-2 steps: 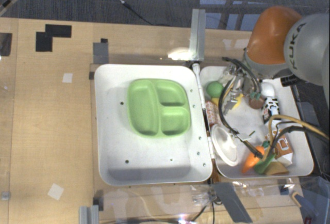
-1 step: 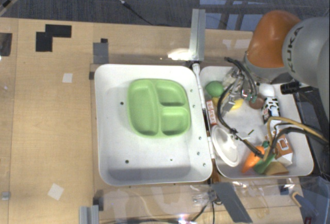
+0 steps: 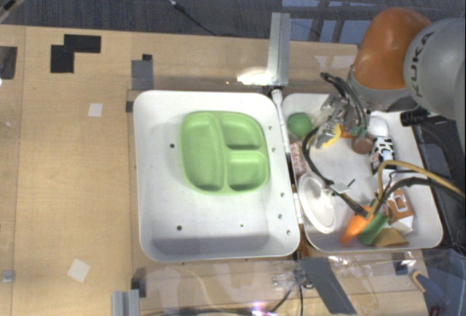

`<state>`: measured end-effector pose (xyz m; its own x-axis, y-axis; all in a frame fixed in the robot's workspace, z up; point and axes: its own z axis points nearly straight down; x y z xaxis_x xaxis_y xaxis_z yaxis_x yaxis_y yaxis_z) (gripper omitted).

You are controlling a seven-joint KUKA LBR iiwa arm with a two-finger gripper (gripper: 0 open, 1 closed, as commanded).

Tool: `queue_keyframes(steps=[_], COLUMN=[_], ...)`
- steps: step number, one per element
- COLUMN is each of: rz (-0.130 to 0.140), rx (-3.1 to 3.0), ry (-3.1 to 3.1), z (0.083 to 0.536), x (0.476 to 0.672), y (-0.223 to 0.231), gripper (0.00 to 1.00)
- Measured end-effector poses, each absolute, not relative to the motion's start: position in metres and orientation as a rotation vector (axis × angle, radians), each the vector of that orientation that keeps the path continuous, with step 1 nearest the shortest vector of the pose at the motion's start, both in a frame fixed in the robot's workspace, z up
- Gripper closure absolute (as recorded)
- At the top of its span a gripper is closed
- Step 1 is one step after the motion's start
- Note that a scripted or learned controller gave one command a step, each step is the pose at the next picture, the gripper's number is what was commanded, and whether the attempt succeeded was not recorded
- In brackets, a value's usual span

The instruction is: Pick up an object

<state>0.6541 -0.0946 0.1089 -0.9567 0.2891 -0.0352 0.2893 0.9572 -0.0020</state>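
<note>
Dark grey carpet runs along the far side of a pale wooden table (image 3: pixel 65 183) that carries two shallow white bins side by side.

The hand (image 3: pixel 341 116) reaches down into the far part of the right bin (image 3: pixel 426 231), under the grey arm (image 3: pixel 437 60) with its orange band (image 3: pixel 384 49); black and yellow cables loop off the wrist across the bin. Whether it is apart or together I cannot tell, as cables and wrist parts crowd it, and nothing can be seen clamped in it.

Nearest the camera, well below the hand, an orange carrot toy (image 3: pixel 354 227) lies against a green piece (image 3: pixel 373 229) beside a tan wedge (image 3: pixel 391 237). A brown and white carton (image 3: pixel 399 205) sits just above those. A clear plastic cup (image 3: pixel 318 202) lies on its side below and slightly left of the hand. A black and white cow-patterned toy (image 3: pixel 381 150) lies to the hand's right, with a small brown object (image 3: pixel 362 145) between them, close to the hand. A green ball (image 3: pixel 298 124) rests just left of the hand.

Further left, the left bin (image 3: pixel 156 227) holds a light green divided tray (image 3: pixel 223 151).
</note>
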Motion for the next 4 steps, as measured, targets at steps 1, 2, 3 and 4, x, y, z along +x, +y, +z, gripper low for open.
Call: queue_keyframes(steps=[1,2,3,4], rz=[0.0,-0.003,-0.002,-0.014], rx=[0.427,0.408,-0.232,-0.547], ry=[3.088,3.096,3.126,3.071], z=[0.228,0.311,0.122,0.264], x=[0.659,0.657,0.631,0.657], y=[-0.083,-0.132,-0.193,-0.206], gripper=[1.0,1.0,1.0,1.0])
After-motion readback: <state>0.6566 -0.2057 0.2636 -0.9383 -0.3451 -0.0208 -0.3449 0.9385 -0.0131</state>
